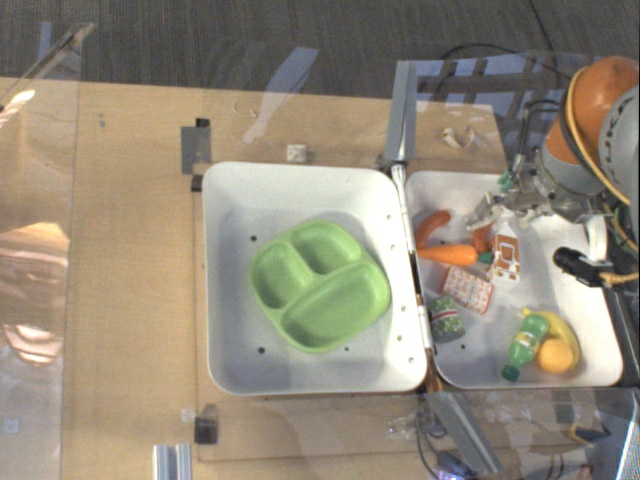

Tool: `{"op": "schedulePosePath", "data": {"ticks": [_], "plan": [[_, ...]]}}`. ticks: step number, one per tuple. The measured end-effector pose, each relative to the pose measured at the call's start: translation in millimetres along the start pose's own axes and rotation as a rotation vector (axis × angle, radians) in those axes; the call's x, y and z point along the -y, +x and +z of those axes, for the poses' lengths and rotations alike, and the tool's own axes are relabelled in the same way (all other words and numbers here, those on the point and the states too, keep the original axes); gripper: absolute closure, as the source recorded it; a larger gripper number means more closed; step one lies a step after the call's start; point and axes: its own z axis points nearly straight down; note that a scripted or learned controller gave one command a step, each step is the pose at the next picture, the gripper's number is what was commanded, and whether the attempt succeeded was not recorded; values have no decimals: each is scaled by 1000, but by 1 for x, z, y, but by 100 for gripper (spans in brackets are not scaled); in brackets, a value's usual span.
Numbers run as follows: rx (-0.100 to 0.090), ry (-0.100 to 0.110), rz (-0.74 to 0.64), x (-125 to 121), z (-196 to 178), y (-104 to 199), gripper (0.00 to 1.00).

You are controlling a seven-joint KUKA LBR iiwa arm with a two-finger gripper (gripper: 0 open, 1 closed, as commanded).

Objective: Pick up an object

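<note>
My gripper [503, 208] hangs over the far part of the right bin [580, 298], reaching in from the right under the grey and orange arm [600, 118]. Just below it lie a small white and red carton [506, 256], an orange carrot [447, 254] and a red sausage [432, 225]. Nearer the front are a red checkered box [467, 289], a green and white can [446, 320], a green bottle [524, 346], an orange [554, 357] and a yellow banana [562, 330]. Nothing shows held in the gripper.
The left bin [230, 268] holds a green divided plate [318, 284]. A metal divider [400, 118] runs between the bins at the back. Black cables [585, 266] hang at the right bin's right side. Bare wooden bench [100, 268] lies to the left.
</note>
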Motion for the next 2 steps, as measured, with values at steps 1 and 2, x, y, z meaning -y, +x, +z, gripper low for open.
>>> {"op": "schedulePosePath", "data": {"ticks": [1,2], "plan": [[3,-5,-55,-21,24,-3,0],[9,-14,-62,-25,9,-2,100]]}}
